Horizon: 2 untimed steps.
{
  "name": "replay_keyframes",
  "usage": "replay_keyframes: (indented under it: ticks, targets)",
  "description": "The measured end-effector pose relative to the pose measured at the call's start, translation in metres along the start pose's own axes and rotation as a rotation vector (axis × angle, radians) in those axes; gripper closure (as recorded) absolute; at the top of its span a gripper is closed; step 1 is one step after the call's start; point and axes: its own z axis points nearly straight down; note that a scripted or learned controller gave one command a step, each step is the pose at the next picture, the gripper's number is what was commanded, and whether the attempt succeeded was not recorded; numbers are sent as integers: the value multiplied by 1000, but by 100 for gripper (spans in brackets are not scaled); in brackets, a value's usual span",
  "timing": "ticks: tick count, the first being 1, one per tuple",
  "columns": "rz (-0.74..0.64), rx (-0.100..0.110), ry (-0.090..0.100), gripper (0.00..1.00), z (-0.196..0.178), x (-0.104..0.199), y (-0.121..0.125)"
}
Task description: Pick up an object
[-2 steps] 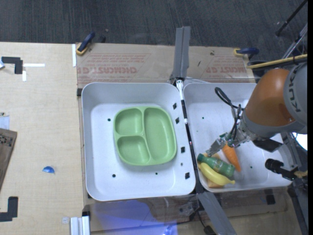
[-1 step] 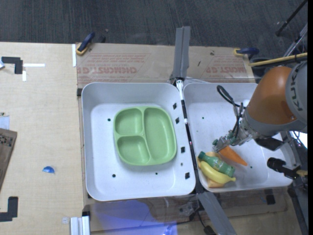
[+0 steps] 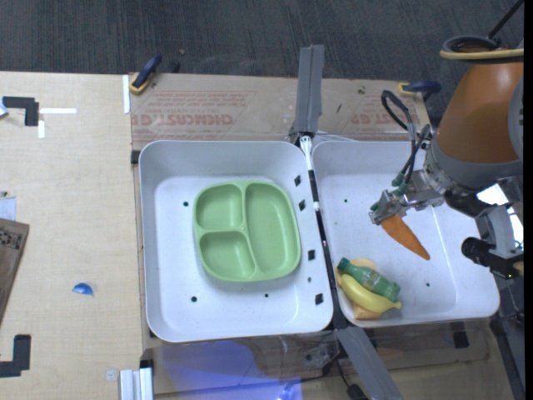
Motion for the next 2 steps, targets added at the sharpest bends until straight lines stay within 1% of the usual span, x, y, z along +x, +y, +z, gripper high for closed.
replay_keyframes:
  ticks: [1,2]
  targets:
    - [260,2,-1,100,25,-53,18]
    - [152,4,1,100,37,31,3]
